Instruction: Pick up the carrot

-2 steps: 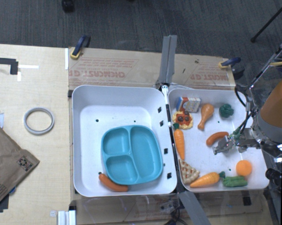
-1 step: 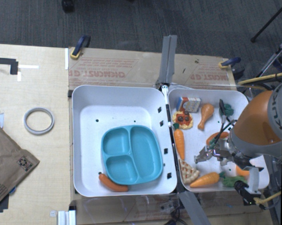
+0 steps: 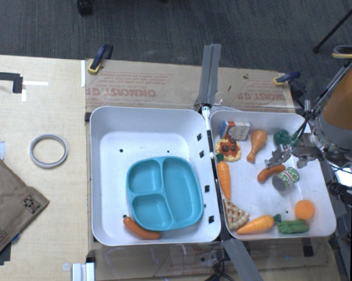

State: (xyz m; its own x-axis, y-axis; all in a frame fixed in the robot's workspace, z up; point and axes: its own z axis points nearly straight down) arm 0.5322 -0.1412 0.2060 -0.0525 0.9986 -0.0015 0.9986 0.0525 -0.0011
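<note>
Over the right bin (image 3: 329, 220), the tool (image 3: 277, 159) hangs just above a sausage (image 3: 271, 172) — whether its jaws are open or closed, I cannot tell. One carrot (image 3: 223, 179) lies along the bin's left wall; another carrot (image 3: 256, 224) rests near the front edge, between a waffle (image 3: 234, 214) and a green pepper (image 3: 293, 227).
</note>
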